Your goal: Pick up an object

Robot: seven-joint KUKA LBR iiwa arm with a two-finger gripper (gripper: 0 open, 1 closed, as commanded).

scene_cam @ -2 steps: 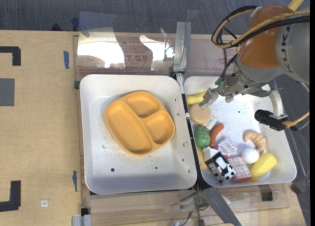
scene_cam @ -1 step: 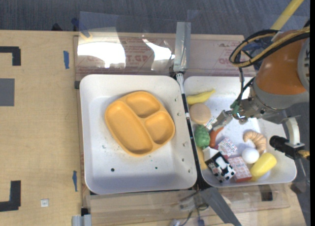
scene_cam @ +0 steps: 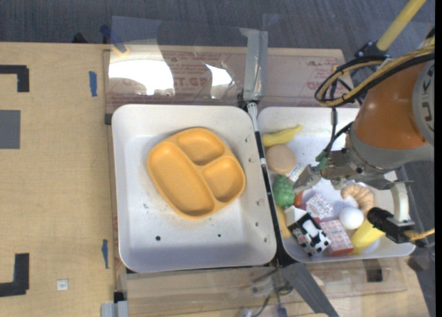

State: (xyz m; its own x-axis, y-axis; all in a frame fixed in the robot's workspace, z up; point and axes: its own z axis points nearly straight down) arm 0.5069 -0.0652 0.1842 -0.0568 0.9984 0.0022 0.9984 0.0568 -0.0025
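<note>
Nothing looks lifted yet. The claw [scene_cam: 330,165] hangs low in the right bin [scene_cam: 314,117]; I cannot tell its state. Beside it lie a croissant [scene_cam: 358,193] and white egg [scene_cam: 351,218], further off a banana [scene_cam: 282,135].

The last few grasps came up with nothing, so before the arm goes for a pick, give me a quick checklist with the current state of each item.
1. Gripper over the right bin, where the objects lie: ok.
2. Object seen between the fingers: not ok, none shows there.
3. Finger opening ready for a grasp: cannot tell, the wrist hides it.
4. Target standing free: not ok, the green broccoli toy, the tan ball, the white egg and the small boxes lie crowded together.
5. Banana apart from the pile at the far side: ok, an easier target.
6. Orange divided plate flat in the left bin, away from the arm: ok.
</note>
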